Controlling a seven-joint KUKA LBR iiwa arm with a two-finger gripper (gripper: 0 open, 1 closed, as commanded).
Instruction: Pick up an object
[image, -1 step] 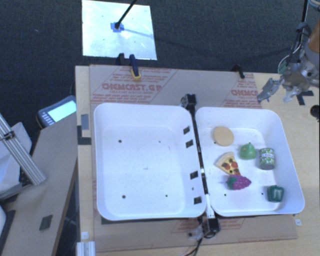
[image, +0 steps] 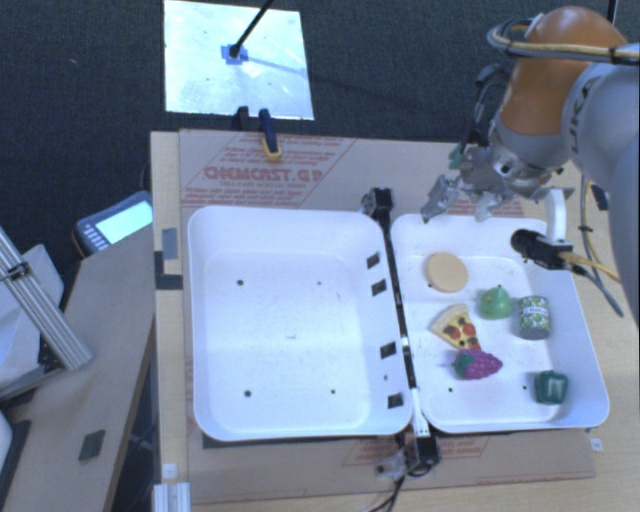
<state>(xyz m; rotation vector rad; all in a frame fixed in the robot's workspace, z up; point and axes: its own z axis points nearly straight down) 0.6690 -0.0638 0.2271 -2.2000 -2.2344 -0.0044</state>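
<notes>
The gripper (image: 463, 200) was seen raised over the far rim of the right bin (image: 585, 400), its fingers spread apart and nothing between them. The candidate objects lay in that bin: a tan cookie (image: 446, 271) nearest, then a pizza slice (image: 457, 327), a green pear (image: 494, 302) and a small can (image: 534, 317). The cookie, standing apart from its neighbours, was judged the cleanest target; a straight descent centred over it would be needed.

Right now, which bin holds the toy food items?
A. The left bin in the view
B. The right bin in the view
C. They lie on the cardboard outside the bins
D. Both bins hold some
B. The round cookie, pizza slice, green pear-like fruit, can, grapes and green pepper all lie in the right bin; the left bin shows bare white floor.
</notes>
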